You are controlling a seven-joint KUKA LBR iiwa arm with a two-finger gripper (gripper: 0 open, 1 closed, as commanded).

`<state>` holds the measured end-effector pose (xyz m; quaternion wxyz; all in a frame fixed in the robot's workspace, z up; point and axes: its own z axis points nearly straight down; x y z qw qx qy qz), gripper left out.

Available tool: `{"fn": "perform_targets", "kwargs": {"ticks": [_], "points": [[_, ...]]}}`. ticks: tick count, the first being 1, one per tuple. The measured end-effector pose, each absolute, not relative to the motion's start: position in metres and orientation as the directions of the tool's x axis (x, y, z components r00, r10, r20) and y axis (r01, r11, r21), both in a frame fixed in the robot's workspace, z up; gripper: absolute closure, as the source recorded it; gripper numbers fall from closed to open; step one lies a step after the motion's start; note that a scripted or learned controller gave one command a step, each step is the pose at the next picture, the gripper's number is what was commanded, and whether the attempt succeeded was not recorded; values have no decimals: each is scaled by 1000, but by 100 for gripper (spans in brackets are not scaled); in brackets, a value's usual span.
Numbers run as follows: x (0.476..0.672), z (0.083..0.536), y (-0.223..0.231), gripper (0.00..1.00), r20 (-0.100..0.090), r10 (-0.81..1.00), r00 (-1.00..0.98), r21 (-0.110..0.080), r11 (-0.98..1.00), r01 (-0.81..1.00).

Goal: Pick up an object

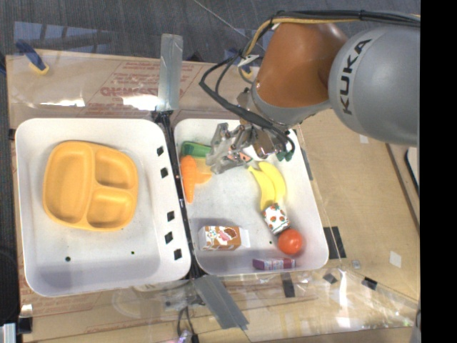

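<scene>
My gripper hangs in the right bin, just above the carrot; whether my jaws are wide or narrow, I cannot tell.

The grey arm with its orange band reached in from the right over the right bin. Its gripper hung low above that bin's upper left part, close to a carrot and a green object by the left wall. A banana lay just right of the gripper, with a small patterned bottle and a tomato below it. A small brown carton and a purple packet sat near the front wall. The left bin held 1 yellow divided plate with 3 compartments.
</scene>
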<state>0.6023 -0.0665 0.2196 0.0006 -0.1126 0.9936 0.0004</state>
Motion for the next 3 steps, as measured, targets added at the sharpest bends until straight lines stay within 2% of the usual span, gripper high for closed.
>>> {"fn": "perform_targets", "kwargs": {"ticks": [1,2,3], "points": [[592,322,-175,100,-4,-228,-974,-5,974,-228],[604,241,-95,100,9,-182,-983,5,983,-182],[624,242,-23,100,1,-290,-957,2,957,-290]]}}
